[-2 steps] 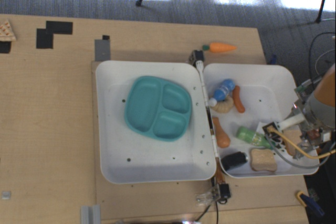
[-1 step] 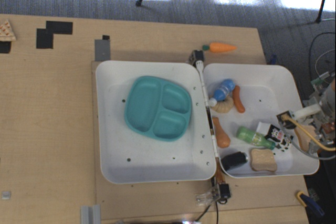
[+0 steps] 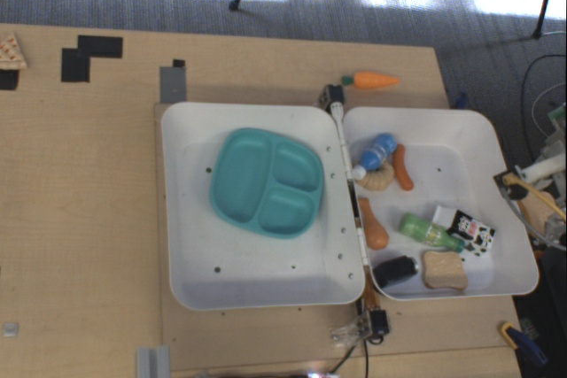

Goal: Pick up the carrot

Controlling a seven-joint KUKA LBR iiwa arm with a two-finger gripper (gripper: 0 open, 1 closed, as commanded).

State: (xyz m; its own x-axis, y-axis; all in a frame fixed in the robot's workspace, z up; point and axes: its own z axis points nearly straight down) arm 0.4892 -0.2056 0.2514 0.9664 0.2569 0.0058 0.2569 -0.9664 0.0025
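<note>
Orange with a green top, the carrot (image 3: 374, 81) lies on the tabletop (image 3: 89, 217) outside both bins, just past the 12 o'clock rim of the right bin (image 3: 478, 128), near its 11 o'clock corner. Its long axis runs 9 to 3: leaves at 9, tip at 3. Since the arm enters from 3 o'clock, I judge the reach must cross the right bin toward 11 and close across the 12-to-6 width. I cannot tell whether the gripper is apart or together. An orange piece (image 3: 376, 230) inside the right bin could mislead. A cow-patterned carton (image 3: 468, 232) bears no readable writing.
</note>
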